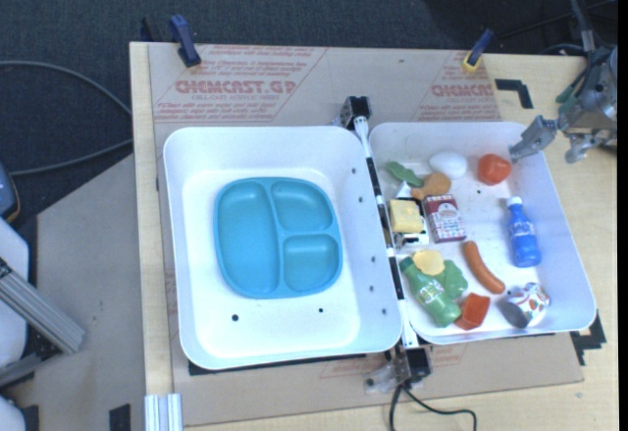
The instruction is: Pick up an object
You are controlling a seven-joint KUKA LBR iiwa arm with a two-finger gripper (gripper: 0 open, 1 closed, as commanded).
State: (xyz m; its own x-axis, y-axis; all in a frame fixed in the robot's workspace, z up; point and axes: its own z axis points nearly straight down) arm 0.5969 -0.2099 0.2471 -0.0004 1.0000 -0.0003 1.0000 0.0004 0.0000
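Observation:
The right bin [564, 223] holds several small items: a white egg shape [448, 164], a red tomato [494, 168], a blue bottle [522, 235], a red box [444, 219], a yellow block [405, 215], a sausage [483, 265] and a green carton [437, 287]. My gripper [552, 144] hangs above the bin's far right corner, just right of the tomato. It is open, its fingers are spread and nothing is between them.
A blue divided plate [280, 235] lies in the left bin [196, 321]. A red piece [473, 309] and a silver-white item [528, 303] sit at the right bin's near edge. Clamps [183, 39] hold the board at the back.

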